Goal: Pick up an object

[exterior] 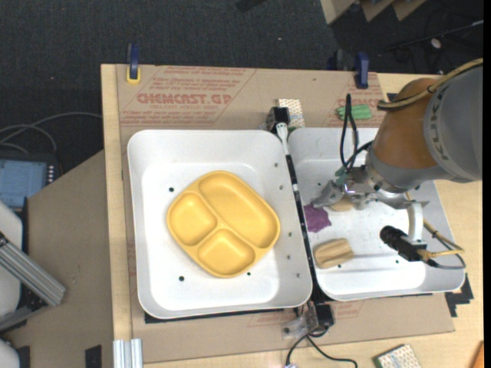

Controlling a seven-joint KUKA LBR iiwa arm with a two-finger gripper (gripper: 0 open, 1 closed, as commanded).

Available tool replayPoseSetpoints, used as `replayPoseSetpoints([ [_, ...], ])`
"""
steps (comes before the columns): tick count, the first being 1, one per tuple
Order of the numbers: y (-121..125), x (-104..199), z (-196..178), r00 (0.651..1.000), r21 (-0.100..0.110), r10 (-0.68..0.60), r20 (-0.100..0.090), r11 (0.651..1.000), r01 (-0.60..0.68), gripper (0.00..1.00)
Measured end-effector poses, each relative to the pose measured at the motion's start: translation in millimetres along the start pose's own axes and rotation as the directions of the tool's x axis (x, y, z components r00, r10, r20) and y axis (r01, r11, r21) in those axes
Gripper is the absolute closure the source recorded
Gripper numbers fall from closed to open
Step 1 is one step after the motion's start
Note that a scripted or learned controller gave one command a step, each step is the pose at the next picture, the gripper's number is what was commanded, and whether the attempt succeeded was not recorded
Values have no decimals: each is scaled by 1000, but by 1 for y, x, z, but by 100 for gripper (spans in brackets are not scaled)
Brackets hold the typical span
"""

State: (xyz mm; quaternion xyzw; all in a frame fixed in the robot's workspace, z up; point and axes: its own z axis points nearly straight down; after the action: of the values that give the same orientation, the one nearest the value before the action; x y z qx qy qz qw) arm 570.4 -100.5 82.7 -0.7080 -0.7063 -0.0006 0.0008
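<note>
My gripper (335,195) hangs low over the left part of the right bin (383,278), with the grey arm and its orange band reaching in from the right. Just below and left of it, a small purple object (316,218) lies on the bin floor near the wall shared with the other bin. It sits close under the gripper tip, and I cannot tell whether the two touch. A tan wooden block (332,252) lies further toward the front of the same bin, apart from the gripper.
The left bin (146,205) holds a yellow divided plate (222,222) in its middle. A green item (354,113) sits on the bench behind the right bin. Blue clamps (134,55) hold the board at the back edge.
</note>
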Motion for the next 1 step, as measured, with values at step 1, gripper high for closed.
replayPoseSetpoints([
  [1,2,-1,-14,1000,-6,0,3,1000,1,100],
])
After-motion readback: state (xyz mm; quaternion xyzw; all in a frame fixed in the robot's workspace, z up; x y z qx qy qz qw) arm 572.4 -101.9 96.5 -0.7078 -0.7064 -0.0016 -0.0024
